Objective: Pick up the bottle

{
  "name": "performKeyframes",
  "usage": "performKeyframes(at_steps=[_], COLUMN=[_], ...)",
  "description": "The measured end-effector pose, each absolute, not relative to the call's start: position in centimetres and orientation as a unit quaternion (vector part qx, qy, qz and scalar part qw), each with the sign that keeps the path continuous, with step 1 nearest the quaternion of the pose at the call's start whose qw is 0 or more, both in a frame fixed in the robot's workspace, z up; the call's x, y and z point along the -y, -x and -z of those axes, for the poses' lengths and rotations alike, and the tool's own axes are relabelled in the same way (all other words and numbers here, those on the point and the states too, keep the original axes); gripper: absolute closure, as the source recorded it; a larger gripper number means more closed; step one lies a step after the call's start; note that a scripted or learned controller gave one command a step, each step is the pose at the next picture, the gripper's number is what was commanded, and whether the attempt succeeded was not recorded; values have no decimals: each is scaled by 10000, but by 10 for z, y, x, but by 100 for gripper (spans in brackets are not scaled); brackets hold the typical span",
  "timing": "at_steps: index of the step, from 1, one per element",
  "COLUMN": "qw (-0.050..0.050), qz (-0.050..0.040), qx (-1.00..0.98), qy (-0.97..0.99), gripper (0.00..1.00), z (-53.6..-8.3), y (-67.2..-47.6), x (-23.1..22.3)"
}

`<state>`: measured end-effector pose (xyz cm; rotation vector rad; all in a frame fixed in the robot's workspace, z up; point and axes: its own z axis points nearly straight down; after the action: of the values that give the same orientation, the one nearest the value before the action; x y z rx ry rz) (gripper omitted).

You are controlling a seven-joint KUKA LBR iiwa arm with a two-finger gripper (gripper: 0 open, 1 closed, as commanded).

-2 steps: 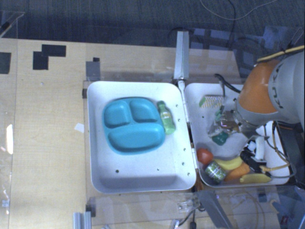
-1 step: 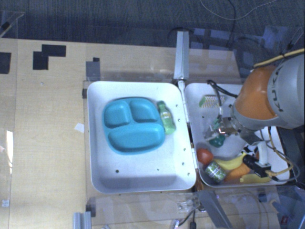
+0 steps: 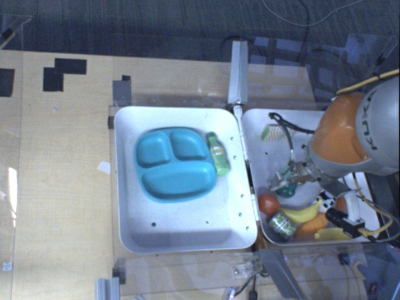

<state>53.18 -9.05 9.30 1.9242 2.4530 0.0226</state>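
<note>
The bottle lies on its side in the left bin, close to that bin's right wall and toward its far edge. It is small, of translucent green plastic with a paler cap end pointing to the far wall. Its long left flank lies right against the right rim of the blue divided plate, touching it or very nearly so; its other flank faces a bare strip of bin floor before the wall.

It looks light, and probably thin-walled, so it should give a little under a squeeze rather than crack. The round, smooth body is likely slippery and free to roll once nudged. The best hold, I judge, is across the middle of the body, the closing direction square to the long axis. The difficulty is room: one side is crowded by the plate's rim, so that side has little space to get down beside the bottle. A push might roll it toward the wall.

The gripper hangs over the right bin, above a clutter that includes a banana, a tomato-like red ball and a tin can. Whether it is open or closed cannot be told, since its end merges with teal and grey shapes beneath; nothing can be seen held in it. It is well apart from the bottle, across the wall between the bins.
</note>
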Motion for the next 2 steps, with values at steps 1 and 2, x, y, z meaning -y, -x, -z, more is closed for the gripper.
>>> performKeyframes(at_steps=[1,2], qw=[26,-1], qz=[-20,2], qx=[-8013,-7129], qy=[-5982,-7012], gripper=[100,100], z=[-274,-183], y=[-497,-487], x=[-15,15])
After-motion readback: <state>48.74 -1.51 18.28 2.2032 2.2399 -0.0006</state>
